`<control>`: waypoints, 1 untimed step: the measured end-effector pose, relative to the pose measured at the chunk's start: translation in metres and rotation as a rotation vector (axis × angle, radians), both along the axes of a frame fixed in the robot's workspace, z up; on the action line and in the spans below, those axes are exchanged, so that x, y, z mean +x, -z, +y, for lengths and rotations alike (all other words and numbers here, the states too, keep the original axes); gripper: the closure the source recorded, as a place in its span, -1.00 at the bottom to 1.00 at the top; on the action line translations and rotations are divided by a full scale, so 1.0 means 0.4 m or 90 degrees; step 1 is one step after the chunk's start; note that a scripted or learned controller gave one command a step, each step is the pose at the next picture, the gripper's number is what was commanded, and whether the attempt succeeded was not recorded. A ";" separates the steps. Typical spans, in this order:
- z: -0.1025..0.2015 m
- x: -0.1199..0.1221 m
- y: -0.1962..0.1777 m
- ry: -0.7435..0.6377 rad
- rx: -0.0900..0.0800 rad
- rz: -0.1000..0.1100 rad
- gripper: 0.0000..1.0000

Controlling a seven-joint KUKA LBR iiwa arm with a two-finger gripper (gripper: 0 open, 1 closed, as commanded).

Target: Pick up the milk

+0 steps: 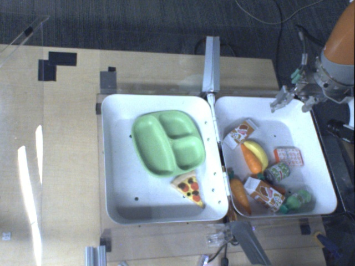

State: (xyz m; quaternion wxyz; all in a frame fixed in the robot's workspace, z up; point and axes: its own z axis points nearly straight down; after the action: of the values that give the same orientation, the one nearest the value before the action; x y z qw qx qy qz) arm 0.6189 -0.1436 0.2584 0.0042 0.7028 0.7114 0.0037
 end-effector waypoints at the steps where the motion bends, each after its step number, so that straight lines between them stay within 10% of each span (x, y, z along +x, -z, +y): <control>1: -0.019 -0.023 0.213 -0.058 0.000 0.005 -1.00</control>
State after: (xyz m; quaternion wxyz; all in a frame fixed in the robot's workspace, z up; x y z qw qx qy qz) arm 0.6097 -0.1511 0.1730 0.0017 0.6697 0.7427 0.0011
